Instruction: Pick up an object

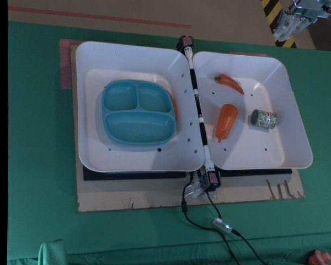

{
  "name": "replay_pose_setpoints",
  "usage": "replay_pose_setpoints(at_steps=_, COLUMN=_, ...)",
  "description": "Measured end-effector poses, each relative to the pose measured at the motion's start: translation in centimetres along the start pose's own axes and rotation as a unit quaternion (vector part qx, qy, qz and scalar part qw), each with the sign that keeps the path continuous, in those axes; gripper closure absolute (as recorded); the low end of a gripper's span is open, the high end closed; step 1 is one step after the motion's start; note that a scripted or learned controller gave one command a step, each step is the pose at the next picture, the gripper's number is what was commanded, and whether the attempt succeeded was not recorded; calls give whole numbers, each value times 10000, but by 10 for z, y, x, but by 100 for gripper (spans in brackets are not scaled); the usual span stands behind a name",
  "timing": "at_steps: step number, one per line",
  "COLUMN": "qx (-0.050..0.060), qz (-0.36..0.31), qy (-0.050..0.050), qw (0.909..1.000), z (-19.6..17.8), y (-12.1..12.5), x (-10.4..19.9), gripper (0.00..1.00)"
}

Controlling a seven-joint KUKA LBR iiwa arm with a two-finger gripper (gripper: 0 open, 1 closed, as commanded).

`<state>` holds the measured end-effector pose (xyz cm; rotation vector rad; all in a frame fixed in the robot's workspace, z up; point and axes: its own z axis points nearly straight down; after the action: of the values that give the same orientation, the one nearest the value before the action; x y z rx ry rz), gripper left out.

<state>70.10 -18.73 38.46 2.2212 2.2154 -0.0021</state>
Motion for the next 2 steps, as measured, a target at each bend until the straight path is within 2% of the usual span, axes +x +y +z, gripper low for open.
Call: replay_pose_setpoints(at_steps=2, qx=14, qz=2, qy=6, qw=10000, z=10, y=0, x=41, gripper=100)
